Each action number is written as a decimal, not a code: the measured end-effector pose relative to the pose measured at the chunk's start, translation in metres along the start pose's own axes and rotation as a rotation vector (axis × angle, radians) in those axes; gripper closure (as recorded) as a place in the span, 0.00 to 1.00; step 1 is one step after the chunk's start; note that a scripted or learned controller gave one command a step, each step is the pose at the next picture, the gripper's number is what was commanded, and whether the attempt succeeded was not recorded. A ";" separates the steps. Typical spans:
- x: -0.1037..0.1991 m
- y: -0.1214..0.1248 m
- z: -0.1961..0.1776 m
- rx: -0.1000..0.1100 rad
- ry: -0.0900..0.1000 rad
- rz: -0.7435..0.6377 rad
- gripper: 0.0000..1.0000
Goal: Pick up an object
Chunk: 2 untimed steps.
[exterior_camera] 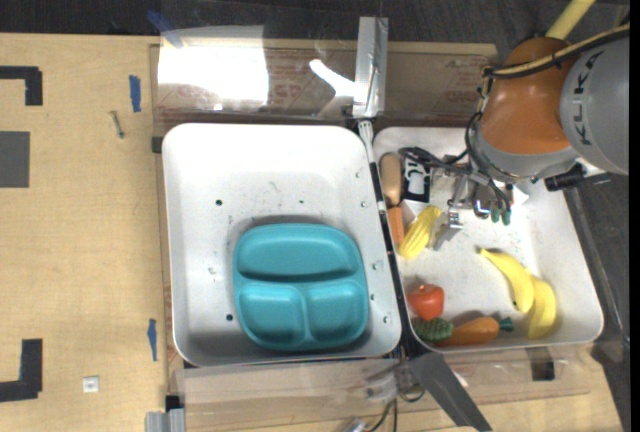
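The right bin [575, 250] holds several toy foods. A yellow corn cob [420, 228] lies near its left wall beside a small orange carrot [396, 224]. A brown bread-like piece [390, 176] and a black-and-white item [415, 176] lie further back. At the front are a red tomato [427, 300], a green-topped carrot [468, 329] and a yellow banana [522, 284]. My gripper [466, 211] hangs low over the bin's back middle, just right of the corn, with its tip close to the cob. Nothing shows as held.
The left bin [200, 170] carries a teal divided tray [299, 285]. A metal divider post [369, 70] stands behind the bins. The arm's orange band [525, 110] overhangs the right bin's back right corner. A brown board [70, 220] lies to the left.
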<state>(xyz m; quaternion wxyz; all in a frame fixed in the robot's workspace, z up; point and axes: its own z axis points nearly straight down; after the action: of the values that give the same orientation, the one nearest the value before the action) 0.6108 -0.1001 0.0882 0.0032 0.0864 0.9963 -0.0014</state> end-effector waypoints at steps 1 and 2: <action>-0.001 -0.001 -0.010 0.003 -0.005 -0.002 1.00; -0.028 -0.010 -0.203 -0.003 -0.012 0.122 1.00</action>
<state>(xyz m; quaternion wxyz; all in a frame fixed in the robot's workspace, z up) 0.6352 -0.1144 0.2915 0.0093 0.1467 0.9891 0.0000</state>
